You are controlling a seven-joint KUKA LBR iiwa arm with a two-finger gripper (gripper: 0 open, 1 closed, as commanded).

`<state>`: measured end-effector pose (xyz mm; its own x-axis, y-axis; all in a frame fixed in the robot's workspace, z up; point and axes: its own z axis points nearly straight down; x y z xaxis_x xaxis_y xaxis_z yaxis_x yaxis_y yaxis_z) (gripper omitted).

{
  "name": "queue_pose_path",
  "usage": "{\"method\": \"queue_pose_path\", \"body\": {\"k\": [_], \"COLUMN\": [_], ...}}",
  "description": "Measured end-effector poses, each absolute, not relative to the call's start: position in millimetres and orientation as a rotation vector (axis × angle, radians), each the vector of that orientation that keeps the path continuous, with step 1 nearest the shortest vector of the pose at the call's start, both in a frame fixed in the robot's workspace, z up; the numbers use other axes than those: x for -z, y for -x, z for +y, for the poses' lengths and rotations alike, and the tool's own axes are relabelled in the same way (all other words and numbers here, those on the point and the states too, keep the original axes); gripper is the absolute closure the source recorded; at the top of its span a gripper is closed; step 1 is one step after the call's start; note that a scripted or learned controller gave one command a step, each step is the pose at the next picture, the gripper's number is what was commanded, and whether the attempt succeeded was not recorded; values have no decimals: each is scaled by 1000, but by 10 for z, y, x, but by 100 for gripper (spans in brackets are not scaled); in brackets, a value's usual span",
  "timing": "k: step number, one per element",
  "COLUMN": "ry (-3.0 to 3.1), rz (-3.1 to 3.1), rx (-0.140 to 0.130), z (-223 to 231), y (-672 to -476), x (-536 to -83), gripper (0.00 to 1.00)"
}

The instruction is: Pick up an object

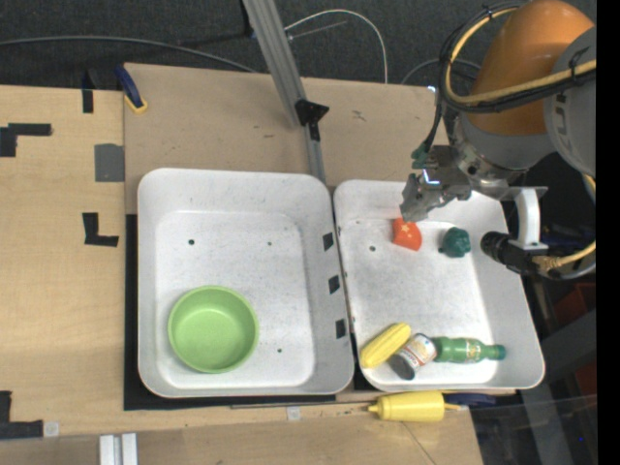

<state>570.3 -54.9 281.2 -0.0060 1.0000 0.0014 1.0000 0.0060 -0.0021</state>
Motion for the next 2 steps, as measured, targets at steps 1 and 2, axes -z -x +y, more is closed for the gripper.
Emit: {"method": "queue_pose_path", "body": {"k": [1,2], "ry": [2213,2211], "rz": [-2226,-2226], "rx": [-3,-4], "z": [-87,475], "y": [-5637,-5455], "x": [-2761,-2681], "gripper": [100,100]}}
